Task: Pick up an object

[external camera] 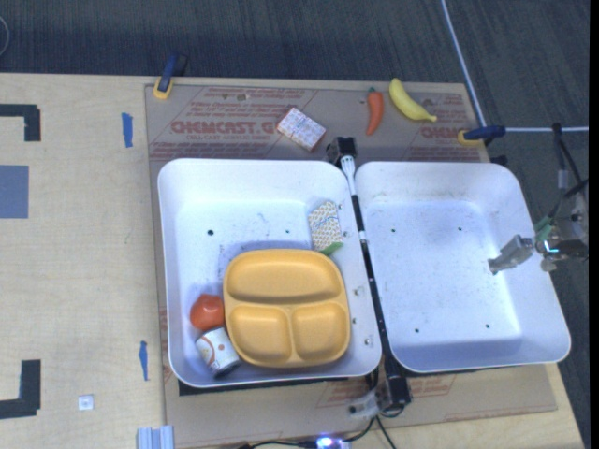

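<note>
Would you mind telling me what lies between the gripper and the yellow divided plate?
In the camera view, between the gripper and the yellow plate lie the right bin's bare white floor and the two bins' adjoining rims.

Tray (285, 307) in left bin (187, 204), end effector (513, 253) over right bin (440, 204).

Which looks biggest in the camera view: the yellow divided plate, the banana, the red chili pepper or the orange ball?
1. Yellow divided plate, by far the largest.
2. Banana.
3. Red chili pepper and orange ball: too close to rank; the pepper looks longer but thinner, and the ball is partly hidden.
</note>
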